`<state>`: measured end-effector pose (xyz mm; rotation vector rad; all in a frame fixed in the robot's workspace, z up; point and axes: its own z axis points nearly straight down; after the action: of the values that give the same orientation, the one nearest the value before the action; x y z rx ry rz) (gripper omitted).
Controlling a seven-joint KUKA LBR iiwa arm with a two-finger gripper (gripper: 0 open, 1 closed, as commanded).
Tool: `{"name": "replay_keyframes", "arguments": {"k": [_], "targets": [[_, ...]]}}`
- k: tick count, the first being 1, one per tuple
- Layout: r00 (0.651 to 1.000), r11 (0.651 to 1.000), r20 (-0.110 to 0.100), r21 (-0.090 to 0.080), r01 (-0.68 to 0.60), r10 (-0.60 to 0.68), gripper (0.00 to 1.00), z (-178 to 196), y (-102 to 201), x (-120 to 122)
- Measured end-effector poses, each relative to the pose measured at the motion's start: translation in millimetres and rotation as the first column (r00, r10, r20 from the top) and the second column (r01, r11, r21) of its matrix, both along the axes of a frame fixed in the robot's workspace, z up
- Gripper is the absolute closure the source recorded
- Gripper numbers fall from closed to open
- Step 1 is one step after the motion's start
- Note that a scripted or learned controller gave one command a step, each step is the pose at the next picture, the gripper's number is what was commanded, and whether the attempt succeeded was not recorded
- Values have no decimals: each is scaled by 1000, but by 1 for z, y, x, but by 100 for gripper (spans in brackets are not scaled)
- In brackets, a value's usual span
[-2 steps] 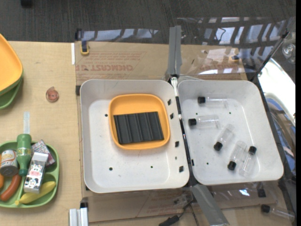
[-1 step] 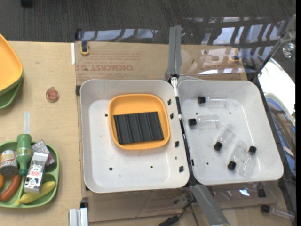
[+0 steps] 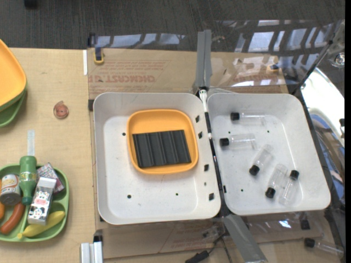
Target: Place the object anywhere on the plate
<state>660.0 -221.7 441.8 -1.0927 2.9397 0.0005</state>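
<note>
**Gripper's state cannot be told; plate sits in the left bin, vials in the right**

Gripper first: whether it is released, clenched or grasping anything cannot be told from the camera view.

A wooden bench (image 3: 55, 147) runs across the view, with a sheet of printed cardboard (image 3: 131, 73) under the two white bins. The left bin (image 3: 109, 201) and the right bin (image 3: 307, 196) stand side by side, their inner walls touching.

An orange plate (image 3: 162, 116) with rounded corners lies flat in the upper middle of the left bin, apart from every wall. A dark ribbed slab (image 3: 162, 148) rests on the plate and covers most of its floor.

Five clear vials with black caps lie on their sides in the right bin, well apart from the plate. One vial (image 3: 249, 116) lies near the back wall and a second vial (image 3: 241, 141) lies just below it, both with caps pointing towards the left bin. A third vial (image 3: 260, 160) is tilted near the bin's middle. A fourth vial (image 3: 277, 181) and a fifth vial (image 3: 289, 188) lie close beside each other towards the front right – whether they touch cannot be told.

On the bench to the left, outside the bins, a green tray (image 3: 60, 223) holds toy food and an orange dish (image 3: 8, 75) sits at the view's edge. A small pink disc (image 3: 61, 110) lies between them.
</note>
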Motion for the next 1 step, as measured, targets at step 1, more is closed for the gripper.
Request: {"name": "replay_keyframes", "arguments": {"k": [1], "targets": [[969, 969, 1, -1, -248, 248, 100, 0, 0, 0]]}}
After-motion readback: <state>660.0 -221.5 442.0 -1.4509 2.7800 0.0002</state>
